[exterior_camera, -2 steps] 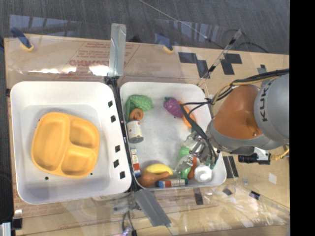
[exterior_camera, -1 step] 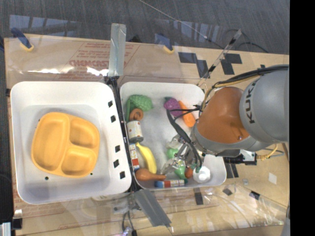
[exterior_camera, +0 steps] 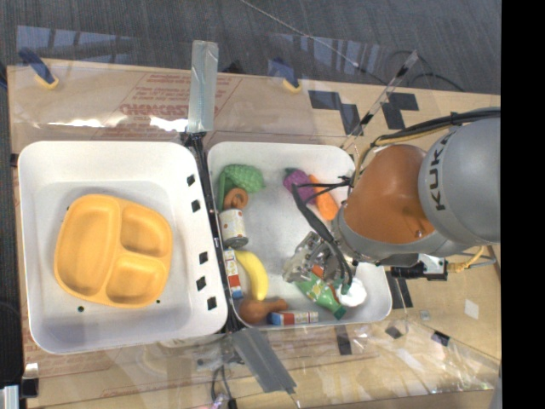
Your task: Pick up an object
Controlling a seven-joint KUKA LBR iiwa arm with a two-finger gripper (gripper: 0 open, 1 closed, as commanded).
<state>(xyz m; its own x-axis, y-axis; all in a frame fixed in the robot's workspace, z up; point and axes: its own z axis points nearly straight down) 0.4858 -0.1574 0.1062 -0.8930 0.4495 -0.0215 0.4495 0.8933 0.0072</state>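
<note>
Arm reaching in from the right, its orange band over the right bin and the wrist tipped down toward the bin's lower right corner; gripper low among the clutter there (whether its fingers are parted or clenched, I cannot tell); a green packet lies just below the fingers, with a white round piece beside it; a banana rests to the left, well clear of the gripper; a can stands above the banana; left bin carries a yellow divided tray.
</note>
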